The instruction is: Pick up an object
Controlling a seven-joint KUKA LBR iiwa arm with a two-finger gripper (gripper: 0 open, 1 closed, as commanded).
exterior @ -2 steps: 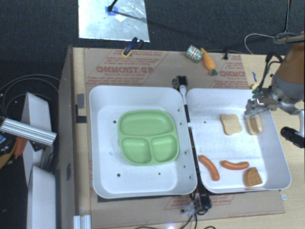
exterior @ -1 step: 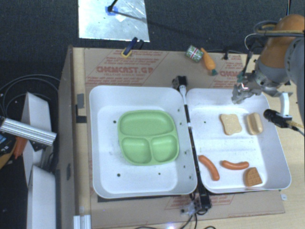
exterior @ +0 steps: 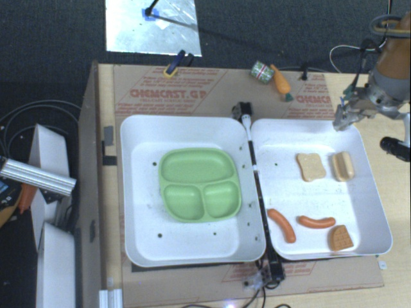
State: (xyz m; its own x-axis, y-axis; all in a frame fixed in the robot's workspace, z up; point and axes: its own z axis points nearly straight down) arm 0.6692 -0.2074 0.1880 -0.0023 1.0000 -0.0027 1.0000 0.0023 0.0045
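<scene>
The right bin [exterior: 282, 140] holds a slice of bread [exterior: 311, 167], a hot dog bun [exterior: 342, 165], two sausages [exterior: 281, 225] [exterior: 316, 222] and a brown toast piece [exterior: 340, 237]. My gripper [exterior: 344, 118] hangs over the far right corner of this bin, up and right of the bun and apart from every item. Nothing shows in its grasp.
A green divided plate [exterior: 198, 183] lies in the left bin [exterior: 138, 172]. Behind the bins, on the cardboard, sit a small can [exterior: 262, 71], a toy carrot [exterior: 281, 82] and a yellow-and-blue clip [exterior: 176, 63]. A foil sheet [exterior: 154, 15] lies farther back.
</scene>
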